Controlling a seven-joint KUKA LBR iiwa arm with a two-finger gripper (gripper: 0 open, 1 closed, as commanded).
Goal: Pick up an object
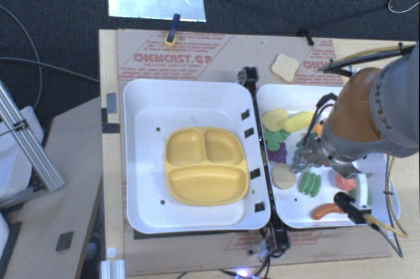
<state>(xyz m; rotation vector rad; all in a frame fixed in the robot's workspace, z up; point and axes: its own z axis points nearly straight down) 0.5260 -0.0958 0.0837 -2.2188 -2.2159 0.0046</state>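
The right bin (289,218) holds several toy foods. A yellow piece (298,121) and a paler yellow one (274,119) lie at its far left. Below them sit a green piece (273,138) and a purple grape bunch (278,153). A beige round piece (283,177), a green ridged piece (310,184) and an orange-red sausage (325,211) lie nearer the front. My gripper (303,159) hangs low over the bin, between the grapes and the green ridged piece and just above the beige round. The arm's orange band (354,110) hides part of the bin behind it.
The left bin (144,107) carries a yellow divided plate (205,165). A beige bread-like slice (285,67) lies on the cardboard behind the right bin. A black clip (248,76) sits where the bins meet. Cables run along the right bin's front edge.
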